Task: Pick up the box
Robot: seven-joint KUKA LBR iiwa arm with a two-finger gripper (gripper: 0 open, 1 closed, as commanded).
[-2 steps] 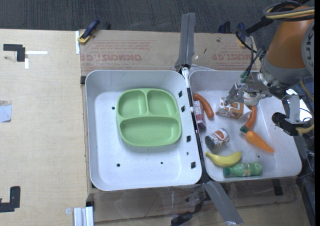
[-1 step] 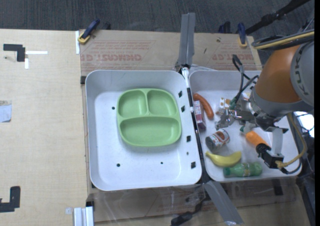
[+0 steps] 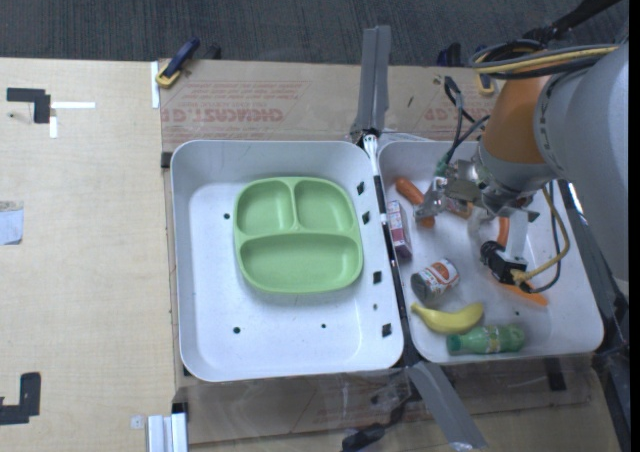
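A green bottle (image 3: 487, 339) and a banana (image 3: 449, 316) lie at the right bin's (image 3: 585, 335) near edge, a can (image 3: 437, 278) just behind. The arm (image 3: 560, 120) bends down over that bin, its gripper (image 3: 442, 196) low by a carrot (image 3: 409, 190); I can't tell its opening. The slim box (image 3: 399, 229) lies against the left wall. The left bin (image 3: 200, 270) holds a smooth green divided plate (image 3: 297, 234).

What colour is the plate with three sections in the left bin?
Light green. The divided plate shows plainly in the camera view, lying in the left bin.
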